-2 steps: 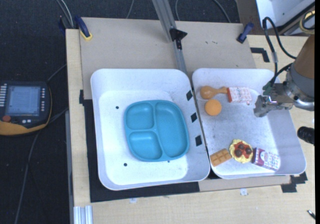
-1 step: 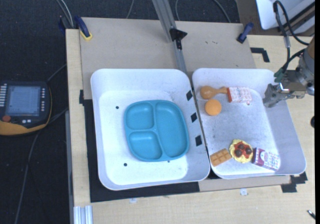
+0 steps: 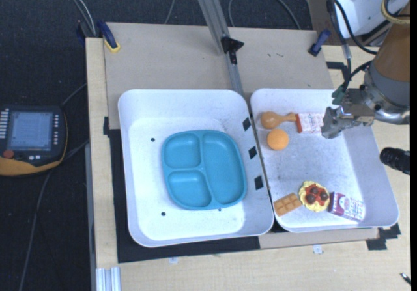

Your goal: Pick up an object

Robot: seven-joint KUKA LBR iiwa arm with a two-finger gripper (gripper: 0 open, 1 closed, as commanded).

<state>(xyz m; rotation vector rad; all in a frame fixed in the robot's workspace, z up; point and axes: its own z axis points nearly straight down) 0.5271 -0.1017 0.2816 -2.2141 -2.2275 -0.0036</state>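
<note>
Carton lies just beside your jaws, whose spread you cannot tell; closing off-centre could nudge it into the orange ball

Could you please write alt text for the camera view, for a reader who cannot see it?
The gripper hovers over the right bin, near a small carton, an orange ball and a wooden spoon-like toy. Nearer the front lie a tart, a cracker and a purple packet. The left bin holds a blue divided plate.
</note>
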